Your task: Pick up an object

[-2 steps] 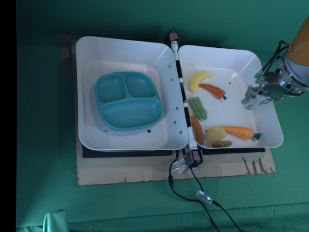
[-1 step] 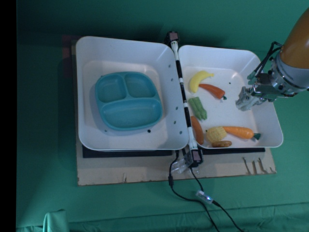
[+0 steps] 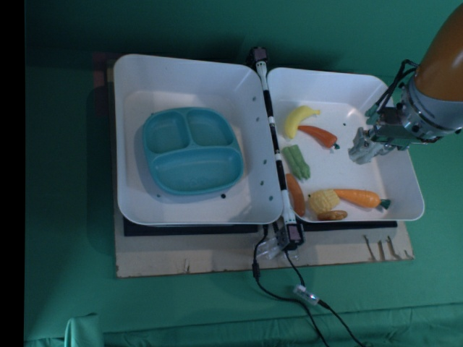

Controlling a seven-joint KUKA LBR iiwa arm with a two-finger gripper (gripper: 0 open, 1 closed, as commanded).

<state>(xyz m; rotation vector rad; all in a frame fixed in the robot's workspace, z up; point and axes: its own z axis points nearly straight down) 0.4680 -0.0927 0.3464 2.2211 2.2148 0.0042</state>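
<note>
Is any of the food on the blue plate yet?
No, the blue plate sits alone in the left bin; the banana and the rest lie in the right bin.

Arm: one big arm [image 3: 443, 63] comes in from the right side, high up on the far right.
Color: orange on top, then a grey ring lower down at the wrist.
Wrist: it bends down and points to the left.
Wires: thin dark wires run along the wrist.
Gripper: the grey gripper [image 3: 361, 149] hangs at the arm's left end, pointing down. Its tips are too blurry to make out.
</note>
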